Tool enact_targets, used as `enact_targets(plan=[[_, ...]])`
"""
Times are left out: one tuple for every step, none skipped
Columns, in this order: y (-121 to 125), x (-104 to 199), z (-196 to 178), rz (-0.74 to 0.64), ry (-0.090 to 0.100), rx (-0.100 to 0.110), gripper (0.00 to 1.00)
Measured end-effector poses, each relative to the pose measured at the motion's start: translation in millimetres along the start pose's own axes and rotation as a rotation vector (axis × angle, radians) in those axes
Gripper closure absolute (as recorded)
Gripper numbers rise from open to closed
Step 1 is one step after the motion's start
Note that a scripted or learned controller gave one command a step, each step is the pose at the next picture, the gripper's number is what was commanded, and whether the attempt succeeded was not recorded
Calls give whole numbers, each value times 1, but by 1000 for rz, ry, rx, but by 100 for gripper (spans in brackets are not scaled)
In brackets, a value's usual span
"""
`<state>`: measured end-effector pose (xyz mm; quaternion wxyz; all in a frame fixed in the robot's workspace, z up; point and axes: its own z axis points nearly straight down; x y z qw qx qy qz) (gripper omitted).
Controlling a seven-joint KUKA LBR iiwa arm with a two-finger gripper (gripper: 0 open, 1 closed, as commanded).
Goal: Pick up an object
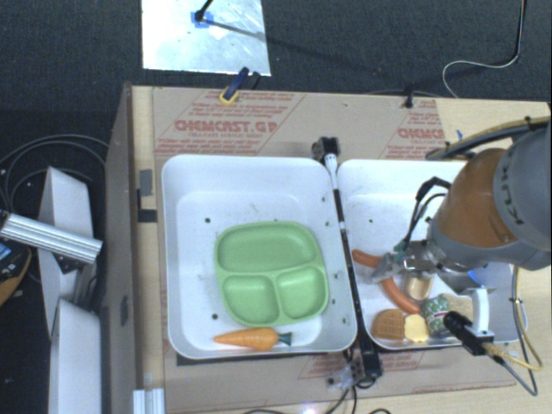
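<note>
- We see the hand low in the right bin, at the end of the grey and orange arm reaching in from the right; we cannot tell its state, as the wrist hides much of it.
- Just beside it lie two sausages: one on its left, the other on its near side. We judge the near sausage the likelier target, though we cannot tell whether the hand touches it.
- That sausage looks like a light, smooth plastic toy, stiff and likely to roll or slip; we would take it across the middle, pinching its narrow width.
- Its long axis runs diagonally, from far-left to near-right, its near end close to a round biscuit.
- Nearer and to the right sits a cluster of small toys, crowding the approach.
- In the left bin a green divided tray rests, with a carrot along the near wall, lying left to right, leaves at the right.
</note>
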<state>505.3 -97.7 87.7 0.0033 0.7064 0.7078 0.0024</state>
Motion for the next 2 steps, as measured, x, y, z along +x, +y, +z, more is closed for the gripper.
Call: enact_targets(plan=[[3, -4, -13, 2, -8, -11, 100], [15, 47, -120, -3, 2, 4, 100]])
